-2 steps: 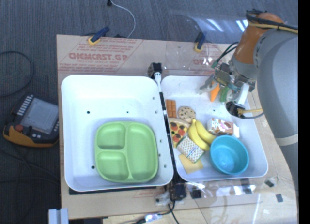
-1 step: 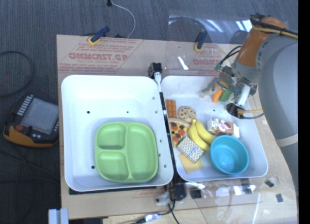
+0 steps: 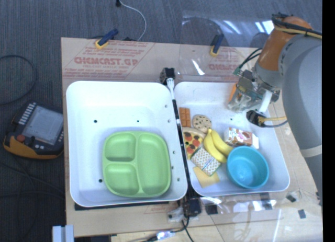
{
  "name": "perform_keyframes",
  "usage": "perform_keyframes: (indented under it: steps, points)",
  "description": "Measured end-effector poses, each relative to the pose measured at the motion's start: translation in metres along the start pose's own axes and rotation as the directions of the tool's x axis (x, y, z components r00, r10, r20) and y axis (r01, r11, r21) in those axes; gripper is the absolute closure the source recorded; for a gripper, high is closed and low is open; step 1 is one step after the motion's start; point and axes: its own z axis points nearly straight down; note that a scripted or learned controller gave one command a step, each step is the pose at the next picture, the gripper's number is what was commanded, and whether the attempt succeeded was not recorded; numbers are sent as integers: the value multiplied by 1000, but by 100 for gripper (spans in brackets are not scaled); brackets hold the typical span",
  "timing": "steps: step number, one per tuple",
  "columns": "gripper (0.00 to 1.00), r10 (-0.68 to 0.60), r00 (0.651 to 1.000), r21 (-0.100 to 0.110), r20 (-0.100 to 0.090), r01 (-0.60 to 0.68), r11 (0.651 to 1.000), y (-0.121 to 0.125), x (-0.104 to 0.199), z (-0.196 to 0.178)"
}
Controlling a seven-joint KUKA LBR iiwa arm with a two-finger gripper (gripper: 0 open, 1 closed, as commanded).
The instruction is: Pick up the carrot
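Observation:
The carrot (image 3: 232, 93) is a small orange piece standing nearly upright in the far right part of the right bin (image 3: 209, 95). My gripper (image 3: 239, 99) hangs over that spot, reaching in from the right. It is shut on the carrot, which shows at the left side of the fingers. The lower part of the carrot is partly hidden by the gripper's pale fingers (image 3: 246, 100).
The near half of the right bin holds a banana (image 3: 215, 144), blue bowl (image 3: 247, 168), wrapped snack (image 3: 239, 137), cookie (image 3: 201, 122), pizza slice (image 3: 192, 140), orange wafer (image 3: 184, 116) and cheese wedge (image 3: 207, 177). A green divided plate (image 3: 137, 163) lies in the left bin (image 3: 104, 100).

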Motion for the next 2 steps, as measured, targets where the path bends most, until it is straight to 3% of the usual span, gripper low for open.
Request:
perform_keyframes:
  steps: [1,2]
  points:
    - [0,-1,1000,8,2,1,1000,-2,0,2]
    - [0,208,978,-25,-7,-208,978,-13,22,-54]
